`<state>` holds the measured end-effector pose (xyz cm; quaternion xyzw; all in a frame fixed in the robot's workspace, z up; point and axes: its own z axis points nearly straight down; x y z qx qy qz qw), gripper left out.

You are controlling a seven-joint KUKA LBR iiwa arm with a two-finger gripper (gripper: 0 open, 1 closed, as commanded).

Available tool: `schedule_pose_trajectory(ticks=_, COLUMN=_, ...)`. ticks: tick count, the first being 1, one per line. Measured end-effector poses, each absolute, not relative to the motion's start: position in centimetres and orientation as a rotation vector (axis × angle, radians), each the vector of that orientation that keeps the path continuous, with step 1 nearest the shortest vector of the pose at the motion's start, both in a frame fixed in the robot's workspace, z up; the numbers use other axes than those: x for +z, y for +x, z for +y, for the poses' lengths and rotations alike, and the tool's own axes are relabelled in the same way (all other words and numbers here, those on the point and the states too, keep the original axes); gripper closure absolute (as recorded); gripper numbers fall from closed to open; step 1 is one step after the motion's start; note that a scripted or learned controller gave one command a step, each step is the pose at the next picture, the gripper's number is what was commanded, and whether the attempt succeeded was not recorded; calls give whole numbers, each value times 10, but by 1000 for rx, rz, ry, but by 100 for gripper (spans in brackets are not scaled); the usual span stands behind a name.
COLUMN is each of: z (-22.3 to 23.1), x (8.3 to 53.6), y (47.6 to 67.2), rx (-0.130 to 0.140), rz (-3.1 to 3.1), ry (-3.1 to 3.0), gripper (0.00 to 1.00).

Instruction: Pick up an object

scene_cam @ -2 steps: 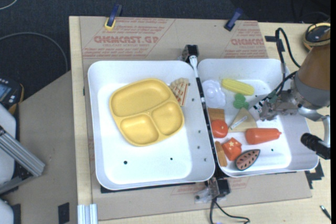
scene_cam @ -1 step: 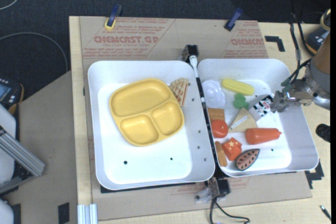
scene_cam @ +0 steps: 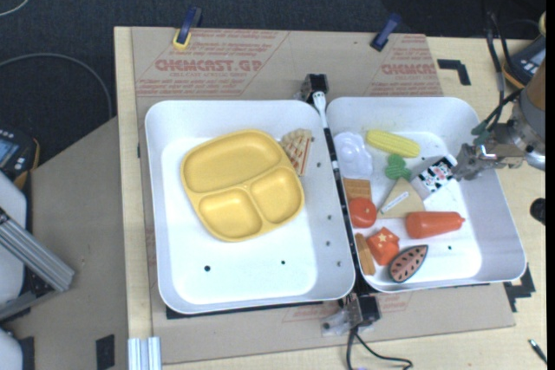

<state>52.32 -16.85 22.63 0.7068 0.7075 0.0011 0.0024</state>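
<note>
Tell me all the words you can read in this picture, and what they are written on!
"CHEMCAST GP", in red on the brown board under the bins, left side.
The same red print on the board's right side: too blurred to read.
A small black and white packet in the right bin: its marks are too small to read.

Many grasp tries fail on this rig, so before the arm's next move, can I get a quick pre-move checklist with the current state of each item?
1. Gripper over the right bin: ok, at its right side.
2. Finger opening: cannot tell.
3. Object already held: cannot tell; a small black-and-white item lies right at the fingertips.
4. Targets available: ok; corn cob, orange carrot and tomato lie in the right bin.
5. Crowding: not ok; items sit close together.
</note>
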Motion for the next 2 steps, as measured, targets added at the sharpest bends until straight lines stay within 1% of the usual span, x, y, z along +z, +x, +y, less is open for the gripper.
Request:
schedule_pose_trajectory(ticks=1, z=-127, x=227, y=530, rx=2, rz=2225, ry=2218, gripper=100)
schedule_pose_trajectory(ticks=2, z=-67, x=220, y=545, rx=1, rz=2227, ry=2216, gripper=100)
